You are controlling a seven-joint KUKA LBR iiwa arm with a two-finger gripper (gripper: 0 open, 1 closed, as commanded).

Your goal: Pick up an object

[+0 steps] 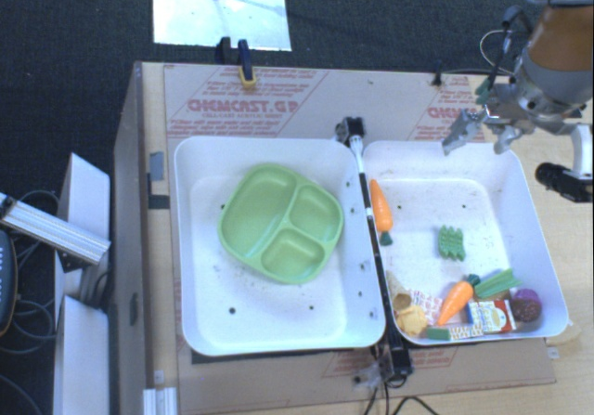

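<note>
Fingers of the gripper (481,132) are standing apart with nothing between them, hovering above the far rim of the right bin (520,183), under the orange band of the arm (562,32).

Going from near to far, the closest things are lying in a crowd at the near edge of the right bin: a small carrot (455,302) leaning among a green stalk-like piece (494,283), a printed little carton (486,316), a dark purple round piece (527,308) and some pale yellow bits (408,314). They are touching each other, so taking one alone looks difficult. A little farther, a small green ridged toy (451,243) is lying alone in the middle of the bin floor. Farther again, a longer toy carrot (380,210) is lying along the divider, its green end pointing to the near side.

I am judging the green ridged toy as the best thing to pick: it is probably light, stiff plastic, maybe a bit slippery, with free room on all sides; taking it across its narrow width seems good. The long carrot is so near the wall that one finger may be blocked.

In the left bin (200,218) a light green divided plate (281,223) is lying, slightly turned. Beyond the bins, the worktop (278,93) is showing a printed protective sheet.
</note>
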